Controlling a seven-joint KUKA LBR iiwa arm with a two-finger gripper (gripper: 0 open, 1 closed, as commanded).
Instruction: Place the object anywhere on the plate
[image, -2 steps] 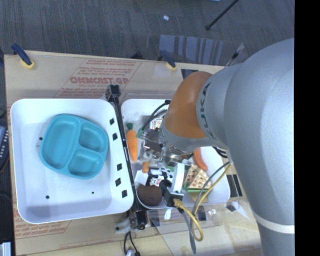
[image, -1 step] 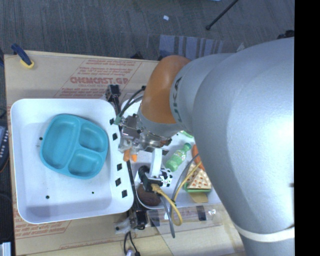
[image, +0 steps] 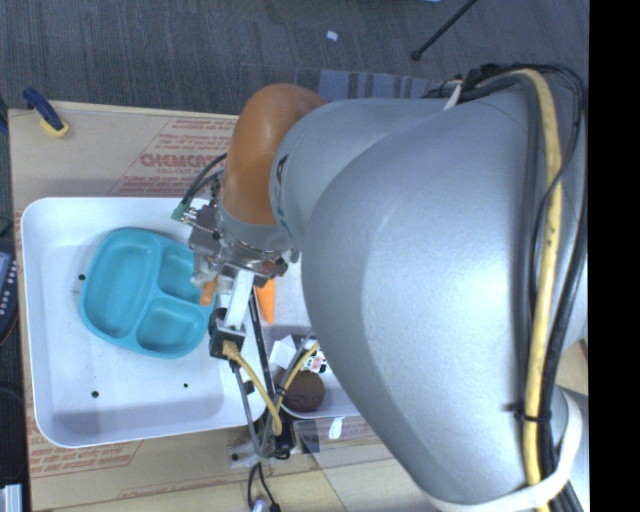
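Observation:
A light blue plate (image: 135, 295) with three compartments lies in the left white bin (image: 60, 390), toward its upper middle. My gripper (image: 222, 280) hangs over the plate's right edge, at the divide between the two bins. An orange object (image: 265, 299) shows in small patches on either side of the gripper's lower part, one patch right at the plate's rim. The wrist hides most of it, so I cannot tell whether it is gripped or lying below.
The arm's big grey body covers most of the right bin. A brown round thing (image: 305, 392) and a small dark and yellow item (image: 311, 357) lie in that bin's visible strip. Cables dangle over the bins' front edge (image: 262, 420). A blue clamp (image: 45, 112) sits at the bench's far left corner.

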